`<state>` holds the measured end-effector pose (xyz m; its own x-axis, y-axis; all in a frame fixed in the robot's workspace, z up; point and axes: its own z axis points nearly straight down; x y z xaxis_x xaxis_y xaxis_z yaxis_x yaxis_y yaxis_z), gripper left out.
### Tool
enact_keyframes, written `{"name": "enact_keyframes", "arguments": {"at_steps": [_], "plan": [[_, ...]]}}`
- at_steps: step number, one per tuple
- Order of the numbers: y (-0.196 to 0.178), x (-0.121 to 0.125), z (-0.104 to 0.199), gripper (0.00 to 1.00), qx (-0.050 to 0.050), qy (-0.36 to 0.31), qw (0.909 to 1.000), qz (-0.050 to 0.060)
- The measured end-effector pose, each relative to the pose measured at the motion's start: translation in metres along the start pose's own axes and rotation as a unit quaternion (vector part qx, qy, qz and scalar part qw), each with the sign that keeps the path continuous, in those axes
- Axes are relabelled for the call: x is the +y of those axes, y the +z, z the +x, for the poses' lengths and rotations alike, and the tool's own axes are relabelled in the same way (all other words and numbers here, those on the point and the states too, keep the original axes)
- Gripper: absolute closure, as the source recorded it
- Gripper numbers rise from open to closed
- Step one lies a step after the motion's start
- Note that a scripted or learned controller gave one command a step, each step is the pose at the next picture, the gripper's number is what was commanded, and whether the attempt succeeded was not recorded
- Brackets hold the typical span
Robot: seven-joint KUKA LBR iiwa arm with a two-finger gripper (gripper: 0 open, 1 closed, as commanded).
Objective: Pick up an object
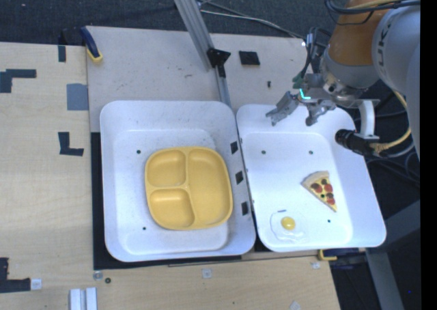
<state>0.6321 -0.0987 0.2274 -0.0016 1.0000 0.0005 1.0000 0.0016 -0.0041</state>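
Claw (295, 112) hangs over the far edge of the right bin (362, 230), fingers spread, nothing btwn them. It sits well apart from both candidate objs.

Task's things: pizza slice (320, 189), a flat toy wedge w/ red dots, lies in the right bin toward the right wall, about mid-depth. Fried egg (287, 225), also flat, white w/ yellow yolk, lies nearer the near edge of the same bin, a bit left of the slice. The two are near each other but not touching.

Left bin (113, 124) holds a yellow divided plate (188, 188), three compartments, nothing in them that I can see. Grey arm w/ orange band (362, 22) comes in from the right; black cables loop close beside the wrist.

Risks, as I judge them:
- Both objs are v. thin & flat on the bin floor, so fingers may close above them or skid off; a low approach could jam tips into the floor.
- Slice is close to the right wall, so one finger may hit the wall before closing.
- Egg is near the near rim; same issue, and a nudge could push it up against the rim.
- Cables by the wrist could snag on a big reorientation.

Writing/brands: none legible. Dark tape patches on the bench (41, 186) at left, a yellow-tipped clamp (91, 45) at far left; no text on either.
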Motion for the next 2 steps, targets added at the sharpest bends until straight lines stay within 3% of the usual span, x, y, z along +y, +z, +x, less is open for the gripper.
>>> {"name": "enact_keyframes", "arguments": {"at_steps": [1,2], "plan": [[-0.001,0.001,0.0,0.0,0.0,0.0,1.0,-0.001],[0.044,0.001,-0.005,0.0,-0.001,0.0,1.0,0.001]]}}
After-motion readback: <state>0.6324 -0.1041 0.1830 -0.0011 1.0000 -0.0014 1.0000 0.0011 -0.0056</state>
